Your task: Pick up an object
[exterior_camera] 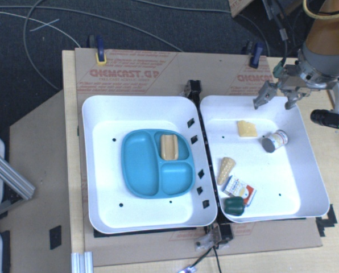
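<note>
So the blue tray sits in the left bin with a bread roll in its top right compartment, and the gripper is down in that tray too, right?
Not quite. The blue tray is in the left bin with the roll in its top right compartment, but the camera view shows the gripper open over the right bin's far edge.

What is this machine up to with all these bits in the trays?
A robot arm's gripper hangs open over the far edge of the right bin, holding nothing. Below it lie a yellow block, a small can, a cone-shaped piece, a packet and a green object. The left bin holds a blue divided plate.
</note>
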`<state>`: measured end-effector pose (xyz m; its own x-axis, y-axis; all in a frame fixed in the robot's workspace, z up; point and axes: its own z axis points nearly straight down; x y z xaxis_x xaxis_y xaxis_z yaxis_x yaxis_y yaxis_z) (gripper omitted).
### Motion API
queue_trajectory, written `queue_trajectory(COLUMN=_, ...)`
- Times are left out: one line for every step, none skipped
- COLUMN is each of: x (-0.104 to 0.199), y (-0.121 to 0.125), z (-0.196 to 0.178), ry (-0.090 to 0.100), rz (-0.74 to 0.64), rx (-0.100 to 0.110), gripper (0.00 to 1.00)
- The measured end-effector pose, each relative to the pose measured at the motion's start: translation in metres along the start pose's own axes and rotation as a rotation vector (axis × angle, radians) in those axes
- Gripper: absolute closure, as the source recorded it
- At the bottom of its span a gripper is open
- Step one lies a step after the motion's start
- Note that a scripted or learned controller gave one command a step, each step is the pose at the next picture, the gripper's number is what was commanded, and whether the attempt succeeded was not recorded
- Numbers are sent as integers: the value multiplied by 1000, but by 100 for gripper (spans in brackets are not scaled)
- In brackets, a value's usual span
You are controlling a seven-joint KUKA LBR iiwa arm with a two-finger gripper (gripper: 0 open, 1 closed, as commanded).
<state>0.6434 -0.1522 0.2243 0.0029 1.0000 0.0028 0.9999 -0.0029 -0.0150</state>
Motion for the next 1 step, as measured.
queue_trajectory(x=0, y=3, z=-9, ry=-3, rz=-3, rx=-15, gripper=0)
